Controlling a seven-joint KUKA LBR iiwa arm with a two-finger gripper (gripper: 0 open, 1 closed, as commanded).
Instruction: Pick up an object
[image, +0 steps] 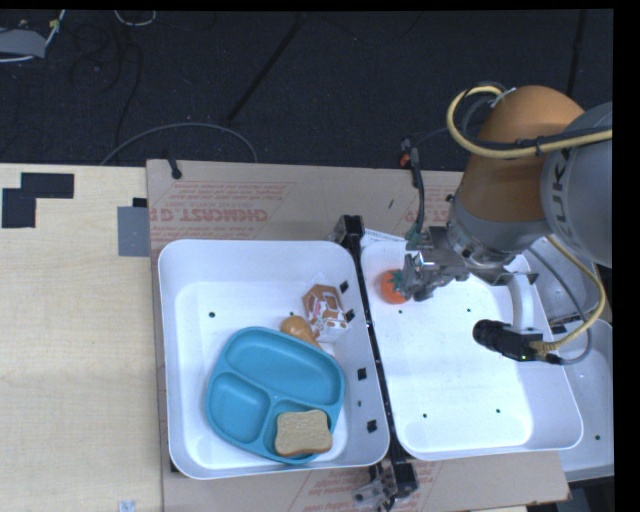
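Gripper low over the orange object at the right bin's far-left corner

The gripper (412, 278) sits just beside a small orange object (392, 289), which lies near the far-left corner of the right bin (480, 420). The fingers are too dark and small to read, so I cannot tell whether they are spread or pressed together. Risk: the object lies close to the bin wall, so a closing grasp could nudge it against the wall and miss.

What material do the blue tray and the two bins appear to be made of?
Blue tray: likely moulded plastic, with a smooth matte surface and rounded compartments.
Left bin and right bin: probably thin white plastic, with a faint sheen and soft rounded rims.
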